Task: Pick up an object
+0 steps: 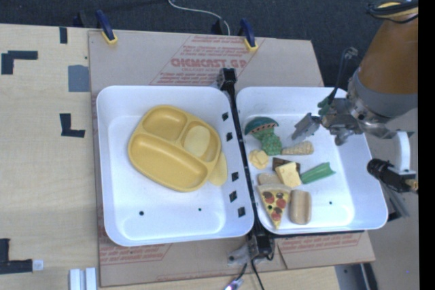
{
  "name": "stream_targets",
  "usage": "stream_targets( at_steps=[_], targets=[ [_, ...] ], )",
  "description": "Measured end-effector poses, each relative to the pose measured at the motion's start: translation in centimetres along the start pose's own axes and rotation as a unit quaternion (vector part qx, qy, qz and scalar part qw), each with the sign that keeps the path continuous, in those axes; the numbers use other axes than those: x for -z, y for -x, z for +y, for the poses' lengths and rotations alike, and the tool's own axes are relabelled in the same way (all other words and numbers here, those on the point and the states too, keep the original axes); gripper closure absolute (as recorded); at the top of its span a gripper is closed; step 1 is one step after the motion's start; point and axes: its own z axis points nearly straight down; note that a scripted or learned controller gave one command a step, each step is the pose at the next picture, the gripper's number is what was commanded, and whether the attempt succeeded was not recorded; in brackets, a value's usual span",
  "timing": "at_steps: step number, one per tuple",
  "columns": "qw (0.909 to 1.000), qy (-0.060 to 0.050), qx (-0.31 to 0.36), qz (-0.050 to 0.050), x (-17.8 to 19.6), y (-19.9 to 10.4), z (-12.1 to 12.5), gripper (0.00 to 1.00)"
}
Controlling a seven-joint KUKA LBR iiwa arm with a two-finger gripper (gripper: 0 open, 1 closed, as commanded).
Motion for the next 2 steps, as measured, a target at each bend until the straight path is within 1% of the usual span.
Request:
stream_targets(
  at_steps=[1,2],
  targets=[
    [1.0,-0.003,0.001,0.0,-10.2,0.9,6.1,0.0],
    [1.0,0.0,0.0,0.0,-17.2,-0.5,10.0,0.0]
  ],
)
